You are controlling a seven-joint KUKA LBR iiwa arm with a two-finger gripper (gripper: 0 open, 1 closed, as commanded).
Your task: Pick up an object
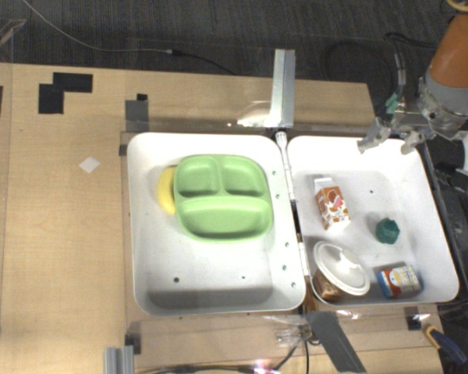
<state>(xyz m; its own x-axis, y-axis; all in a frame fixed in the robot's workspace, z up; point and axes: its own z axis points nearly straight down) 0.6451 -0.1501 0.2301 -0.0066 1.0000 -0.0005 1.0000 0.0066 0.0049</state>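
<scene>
The two-finger metal gripper [390, 137] hangs over the far rim of the right-hand shallow white bin [444, 232], its fingers spread apart with nothing between them. Inside that bin lie a small red-and-white carton [331, 203] near the middle, a dark green lump [387, 230] beside it, a white bowl [342, 269] and a blue-labelled tin [397, 280] at the near side — all well apart from the gripper.

The arm reaches in from the upper right — its hand [391, 139] hangs low, fingers spread apart, holding nothing.
</scene>
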